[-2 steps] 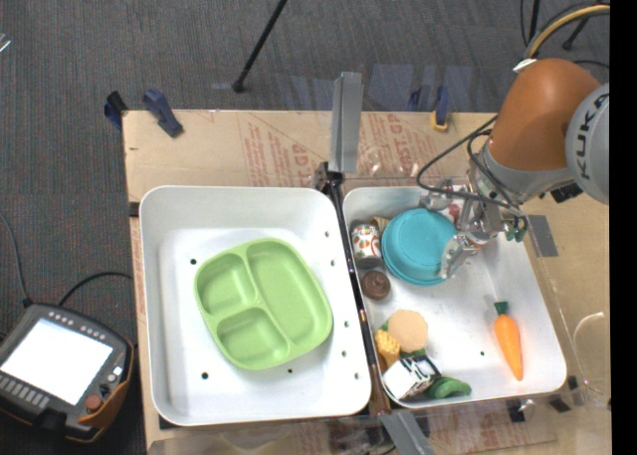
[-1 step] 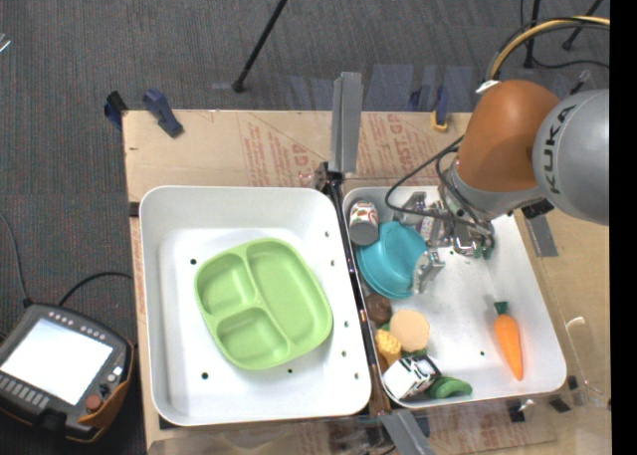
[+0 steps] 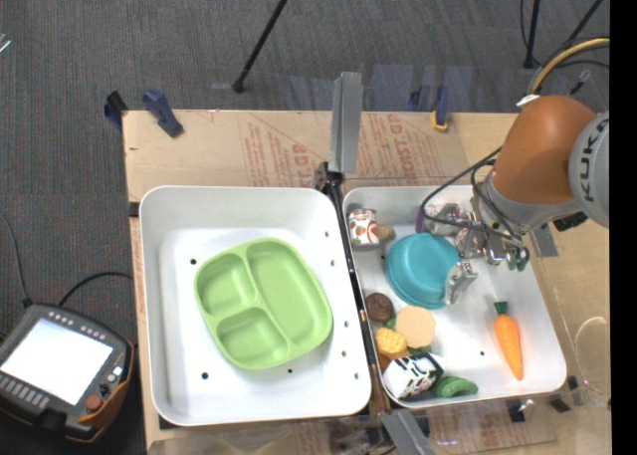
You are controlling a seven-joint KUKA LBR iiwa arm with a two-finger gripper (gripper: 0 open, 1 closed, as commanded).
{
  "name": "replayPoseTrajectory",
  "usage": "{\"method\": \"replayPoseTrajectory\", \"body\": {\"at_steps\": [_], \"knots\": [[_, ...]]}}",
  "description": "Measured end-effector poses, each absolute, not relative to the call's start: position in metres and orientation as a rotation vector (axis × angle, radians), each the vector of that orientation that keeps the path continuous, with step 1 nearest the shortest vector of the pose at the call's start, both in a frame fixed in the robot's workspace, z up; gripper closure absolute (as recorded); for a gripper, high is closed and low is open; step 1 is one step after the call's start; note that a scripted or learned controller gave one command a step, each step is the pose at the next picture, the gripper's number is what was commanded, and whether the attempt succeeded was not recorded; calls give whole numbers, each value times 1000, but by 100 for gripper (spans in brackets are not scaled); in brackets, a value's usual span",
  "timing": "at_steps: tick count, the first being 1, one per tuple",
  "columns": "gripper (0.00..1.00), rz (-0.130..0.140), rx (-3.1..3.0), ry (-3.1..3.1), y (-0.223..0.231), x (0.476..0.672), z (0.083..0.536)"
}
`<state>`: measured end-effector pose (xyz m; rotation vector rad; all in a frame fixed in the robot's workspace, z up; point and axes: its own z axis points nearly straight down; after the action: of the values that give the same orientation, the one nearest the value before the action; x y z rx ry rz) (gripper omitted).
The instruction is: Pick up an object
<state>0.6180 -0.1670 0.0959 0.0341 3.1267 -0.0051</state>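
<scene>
Bins sat side by side on the bench, the left bin (image 3: 159, 244) and the right bin (image 3: 542, 339), so that things could be worked within low walls that kept them from rolling off. The arm (image 3: 542, 159) reached in from the right and hung over the far half of the right bin, its orange band uppermost. In the left bin a green divided tray (image 3: 264, 302) lay flat near the middle, alone there and well apart from the arm.

The right bin held the clutter, which is likely why the arm worked there. A blue bowl (image 3: 423, 269) lay tilted on its side, and the gripper (image 3: 460, 279) stood low at the bowl's right rim, touching or just beside it; whether its jaws were apart or closed I could not tell, and nothing was plainly held. Right of it lay a toy carrot (image 3: 509, 341), clear of the rest. Near the bin's left wall stood a small can (image 3: 363, 228), and toward the near edge clustered a brown cookie (image 3: 379, 307), a pale round piece (image 3: 416, 327), a corn cob (image 3: 390, 343), a black-and-white toy (image 3: 413, 375) and a green piece (image 3: 456, 385).
</scene>
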Motion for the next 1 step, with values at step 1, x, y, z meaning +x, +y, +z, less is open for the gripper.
{"method": "replayPoseTrajectory", "body": {"at_steps": [1], "knots": [[0,-19,34,3126,-110,558,97]]}}
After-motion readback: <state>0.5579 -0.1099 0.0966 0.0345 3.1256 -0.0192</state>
